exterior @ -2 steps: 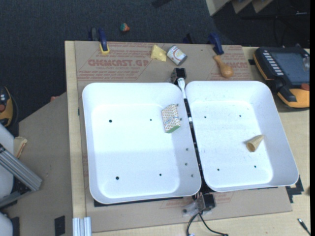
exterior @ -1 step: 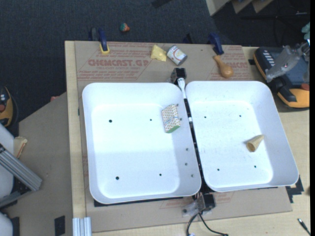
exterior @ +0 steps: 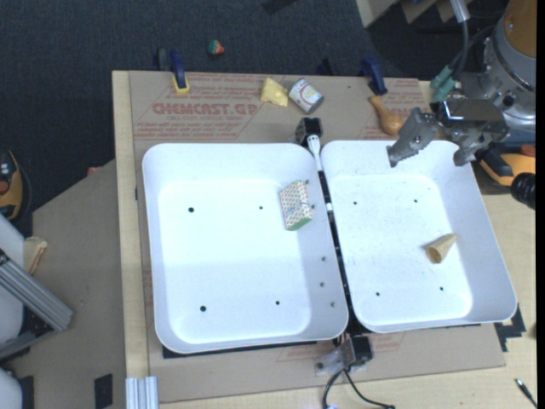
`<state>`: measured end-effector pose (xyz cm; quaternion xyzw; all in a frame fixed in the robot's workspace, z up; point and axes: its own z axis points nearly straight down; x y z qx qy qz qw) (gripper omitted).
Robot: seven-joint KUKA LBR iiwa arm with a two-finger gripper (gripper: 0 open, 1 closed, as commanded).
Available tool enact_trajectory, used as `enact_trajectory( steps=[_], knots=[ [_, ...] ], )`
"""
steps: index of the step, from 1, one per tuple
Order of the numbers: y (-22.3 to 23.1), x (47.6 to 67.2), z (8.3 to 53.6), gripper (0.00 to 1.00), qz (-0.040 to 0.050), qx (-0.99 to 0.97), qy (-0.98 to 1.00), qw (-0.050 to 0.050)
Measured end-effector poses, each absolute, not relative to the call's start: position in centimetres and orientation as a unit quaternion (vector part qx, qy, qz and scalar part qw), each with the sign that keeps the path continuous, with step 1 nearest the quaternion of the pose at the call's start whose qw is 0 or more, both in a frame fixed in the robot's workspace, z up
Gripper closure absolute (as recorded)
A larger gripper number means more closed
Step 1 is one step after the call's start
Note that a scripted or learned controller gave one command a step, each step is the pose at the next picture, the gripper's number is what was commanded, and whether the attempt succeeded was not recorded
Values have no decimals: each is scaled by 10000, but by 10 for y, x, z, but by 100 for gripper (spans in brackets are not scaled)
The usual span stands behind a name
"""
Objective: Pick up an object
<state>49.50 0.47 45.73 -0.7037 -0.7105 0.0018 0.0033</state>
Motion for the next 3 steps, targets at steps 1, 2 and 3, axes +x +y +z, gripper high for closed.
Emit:
enact_trajectory(
  steps=[1, 2, 3],
  knots=[
    [0, 496, 471, 100, -11, -7068, -7074, -13],
    [62, 477, 362, 100, 46, -7048, -7093, 47],
    [136, 480, 486, 100, -77, -7035, -7106, -32]
  ],
)
